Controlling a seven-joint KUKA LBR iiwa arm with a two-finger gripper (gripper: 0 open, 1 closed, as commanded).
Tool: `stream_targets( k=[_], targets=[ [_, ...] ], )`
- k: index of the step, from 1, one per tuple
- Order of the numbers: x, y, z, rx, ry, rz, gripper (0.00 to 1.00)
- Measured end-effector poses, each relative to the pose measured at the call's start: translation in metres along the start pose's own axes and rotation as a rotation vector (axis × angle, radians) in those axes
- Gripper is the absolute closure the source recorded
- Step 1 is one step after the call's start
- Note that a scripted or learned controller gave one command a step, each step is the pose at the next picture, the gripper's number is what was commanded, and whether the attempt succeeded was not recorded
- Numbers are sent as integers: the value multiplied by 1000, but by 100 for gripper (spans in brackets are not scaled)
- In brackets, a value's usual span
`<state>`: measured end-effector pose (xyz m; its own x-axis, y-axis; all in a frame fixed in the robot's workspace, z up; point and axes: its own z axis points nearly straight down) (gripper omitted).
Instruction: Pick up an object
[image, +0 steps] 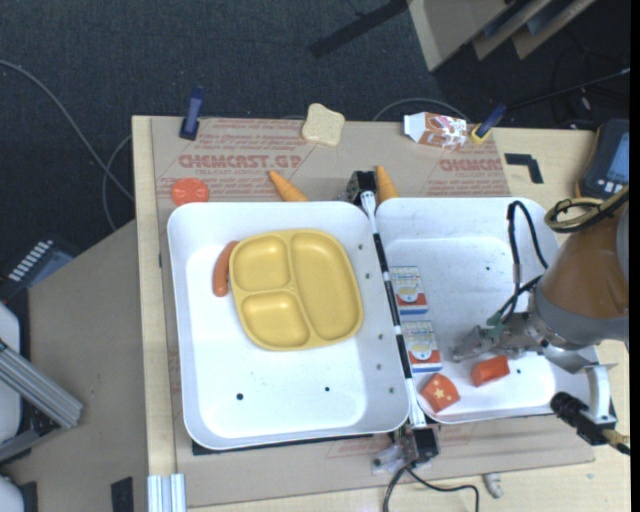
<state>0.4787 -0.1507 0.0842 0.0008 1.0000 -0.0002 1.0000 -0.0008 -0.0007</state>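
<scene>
We are looking down on two shallow white bins, and the grey arm with its orange band (590, 275) is reaching in from the right over the right-hand white bin (450, 225). Its two-finger gripper (478, 343) is sitting low near that bin's front, just beside a small red-orange block (490, 371) that is lying on the bin floor toward the front right. How wide the gripper is standing we cannot tell, since the metal parts are blurring together at this size, and we are seeing nothing caught in it. We are judging this to be the approach step, with the pick not yet made. The block looks the likeliest target, being nearest the tool; other candidates are lying close by: an orange cube with a pale mark (439, 392) at the front left corner, and two small white cartons with blue and orange printing (412, 312) lined up along the left wall. The left-hand white bin (200, 330) is holding a yellow three-compartment plastic plate (295, 288) with a red-orange sausage-shaped toy (221, 270) just beside its left edge. The next move is calling for centring over one item — clear of its neighbours and the bin wall — then descending and closing squarely.
</scene>
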Motion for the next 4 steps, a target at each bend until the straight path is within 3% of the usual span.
stream_targets(
  k=[1, 2, 3, 4],
  targets=[
    [-66, 56, -55, -4, -2, -1, 0],
    [-15, 0, -63, 0, 1, -1, 0],
    [24, 0, -28, 1, 1, -2, 0],
    [-28, 7, -39, -3, -2, 0, 0]
  ],
)
